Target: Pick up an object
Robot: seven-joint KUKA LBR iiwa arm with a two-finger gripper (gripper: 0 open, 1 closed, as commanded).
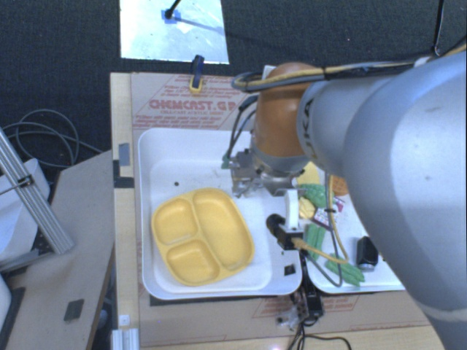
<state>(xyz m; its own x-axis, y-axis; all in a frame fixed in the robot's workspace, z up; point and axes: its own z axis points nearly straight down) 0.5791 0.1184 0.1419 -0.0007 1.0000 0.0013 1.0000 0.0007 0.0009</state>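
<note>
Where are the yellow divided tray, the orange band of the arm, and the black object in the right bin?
yellow divided tray (202,234): camera view, on its middle ridge.
orange band (277,115): camera view, on its lit left face.
black object (366,252): camera view, on its top.

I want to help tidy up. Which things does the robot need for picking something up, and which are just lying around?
For the job: gripper, yellow tray, green toy, black object.

Just lying about: yellow clamp, cardboard sheet, coiled cable.
</note>
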